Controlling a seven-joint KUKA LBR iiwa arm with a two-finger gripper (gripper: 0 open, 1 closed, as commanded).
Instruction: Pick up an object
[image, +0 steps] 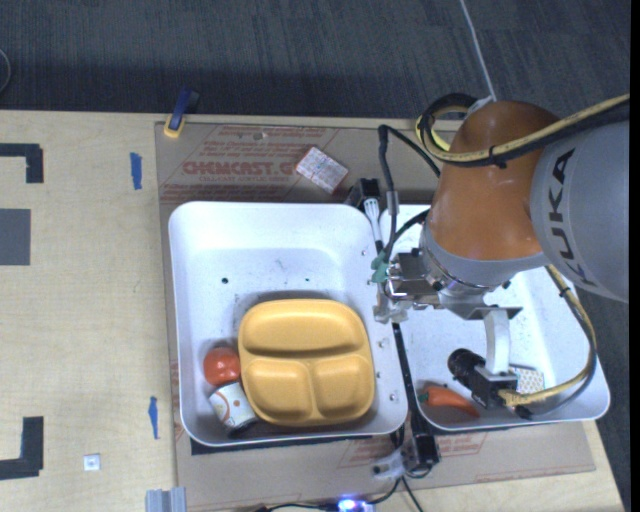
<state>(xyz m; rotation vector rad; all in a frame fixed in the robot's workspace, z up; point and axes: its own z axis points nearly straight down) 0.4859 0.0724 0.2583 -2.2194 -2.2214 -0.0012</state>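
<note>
On the bench (80, 330), the grey-and-orange arm (500, 190) hangs over the right bin (565, 330).
Its gripper (402, 288) sits at the wall between the bins; its grip cannot be made out. In the left bin (200, 240) a yellow divided tray (305, 360) lies at the front, with an orange ball (220, 365) and a small white-and-orange cup (232, 405) against its left side. An orange piece (448, 400) lies at the right bin's front.

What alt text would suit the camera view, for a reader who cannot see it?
A grey and orange robot arm hangs over the right bin, which holds an orange item. The left bin holds a yellow divided tray, an orange ball and a small white object.
</note>
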